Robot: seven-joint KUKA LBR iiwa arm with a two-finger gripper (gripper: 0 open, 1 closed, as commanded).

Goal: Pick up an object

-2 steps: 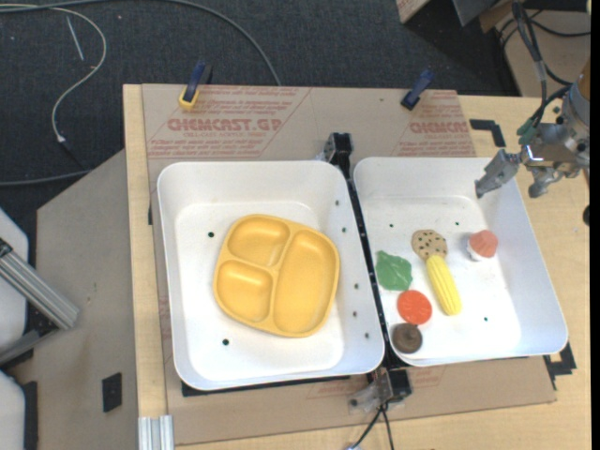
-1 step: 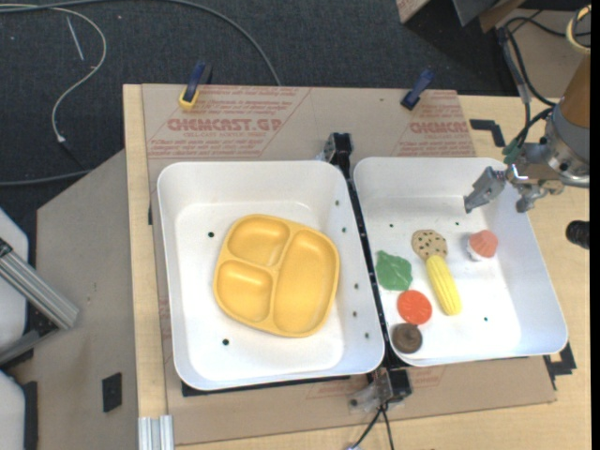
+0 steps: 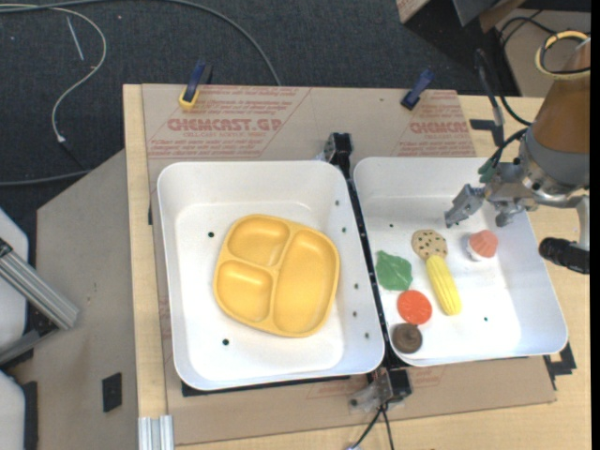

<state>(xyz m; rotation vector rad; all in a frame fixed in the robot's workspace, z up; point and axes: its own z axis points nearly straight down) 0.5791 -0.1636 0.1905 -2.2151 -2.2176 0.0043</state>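
From the camera above the surface I see my two white bins side by side: the left bin (image 3: pixel 178 251) carries only a yellow divided plate (image 3: pixel 277 274), lying flat in its middle, and the right bin (image 3: pixel 525 336) carries all the small things that I may pick. I think they are gathered in this one bin so that I can choose any of them without crossing over the wall between the bins. There is a speckled cookie (image 3: pixel 429 243), a green leafy piece (image 3: pixel 394 270) just beside it, a yellow corn cob (image 3: pixel 443 284) lying along the bin, a round red-orange piece (image 3: pixel 414 307) and a dark brown round piece (image 3: pixel 407 337) near the front wall. A small pink-red thing (image 3: pixel 484 245) lies apart from these, to the right of the cookie. My arm reaches in from the right, and my jaws (image 3: pixel 484 209) hang just above the pink-red thing, pointing down at the bin floor. The two fingers stand spread apart, released, and nothing is between them; they touch no object as far as I can see. I judge that the pink-red thing is the nearest candidate, because it sits almost under the gap and has free room around it, so closing there should not disturb the cookie or the corn.
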